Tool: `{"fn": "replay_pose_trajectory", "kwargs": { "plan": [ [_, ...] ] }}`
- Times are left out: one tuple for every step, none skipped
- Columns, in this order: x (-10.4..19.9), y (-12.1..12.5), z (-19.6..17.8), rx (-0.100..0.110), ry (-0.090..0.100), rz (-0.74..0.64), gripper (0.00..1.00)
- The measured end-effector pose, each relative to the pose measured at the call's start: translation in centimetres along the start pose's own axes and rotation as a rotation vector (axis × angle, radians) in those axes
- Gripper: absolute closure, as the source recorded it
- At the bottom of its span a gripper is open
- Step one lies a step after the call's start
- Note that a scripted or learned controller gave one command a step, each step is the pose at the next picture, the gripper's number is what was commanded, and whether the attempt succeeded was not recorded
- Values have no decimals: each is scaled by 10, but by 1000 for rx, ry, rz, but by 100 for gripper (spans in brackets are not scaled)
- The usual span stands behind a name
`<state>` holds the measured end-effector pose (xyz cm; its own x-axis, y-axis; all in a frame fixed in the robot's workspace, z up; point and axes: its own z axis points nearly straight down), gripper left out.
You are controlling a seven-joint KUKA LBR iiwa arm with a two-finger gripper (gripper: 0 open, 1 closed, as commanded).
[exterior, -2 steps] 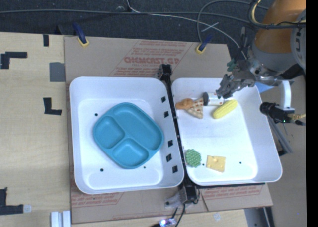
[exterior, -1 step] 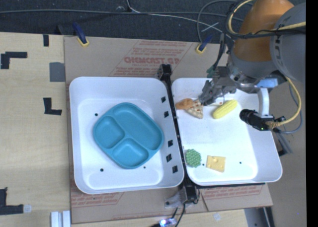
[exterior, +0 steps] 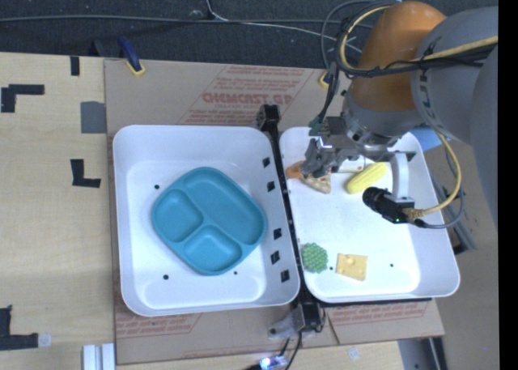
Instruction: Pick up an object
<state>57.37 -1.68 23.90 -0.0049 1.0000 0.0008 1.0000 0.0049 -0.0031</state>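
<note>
On the worktop, a cheese slice (exterior: 351, 265) and green ball (exterior: 314, 257) lie at six o'clock in the right bin (exterior: 437, 283). Farther in, the pincer (exterior: 318, 158) hangs over a pizza wedge (exterior: 312, 179) at eleven o'clock; its state I cannot tell. Seemingly the reaching step: next, close and lift.

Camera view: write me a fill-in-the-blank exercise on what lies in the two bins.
1. The blue divided tray lies in the ____ bin.
2. The gripper hangs over the pizza slice in the ____ bin.
3. The yellow corn cob lies to the ____ of the pizza slice in this view.
4. Beside the cheese piece sits a ____ broccoli floret.

Missing words: left; right; right; green
</note>
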Motion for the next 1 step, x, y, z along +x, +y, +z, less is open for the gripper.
{"fn": "replay_pose_trajectory", "kwargs": {
  "plan": [
    [52, 0, -4, -2, 0, -2, 100]
  ]
}}
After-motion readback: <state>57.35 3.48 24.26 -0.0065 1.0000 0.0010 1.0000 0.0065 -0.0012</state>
